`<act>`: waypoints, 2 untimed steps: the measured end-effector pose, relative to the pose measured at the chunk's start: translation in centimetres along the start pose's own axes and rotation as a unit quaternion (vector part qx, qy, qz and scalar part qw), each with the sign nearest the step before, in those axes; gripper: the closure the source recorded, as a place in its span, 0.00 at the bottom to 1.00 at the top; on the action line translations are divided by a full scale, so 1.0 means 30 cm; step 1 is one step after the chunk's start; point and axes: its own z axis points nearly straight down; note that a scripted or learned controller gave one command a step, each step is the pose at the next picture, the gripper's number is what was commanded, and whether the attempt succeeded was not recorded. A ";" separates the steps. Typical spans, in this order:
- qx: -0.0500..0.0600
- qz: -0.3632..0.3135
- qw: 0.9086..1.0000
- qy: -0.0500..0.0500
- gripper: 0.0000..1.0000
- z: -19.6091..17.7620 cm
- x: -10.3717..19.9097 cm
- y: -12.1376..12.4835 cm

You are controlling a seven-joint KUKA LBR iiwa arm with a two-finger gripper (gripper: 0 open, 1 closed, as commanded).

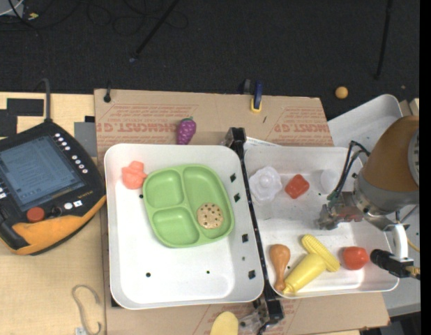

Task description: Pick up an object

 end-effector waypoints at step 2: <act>-0.003 -0.004 1.000 -0.001 1.00 -0.392 0.028 0.007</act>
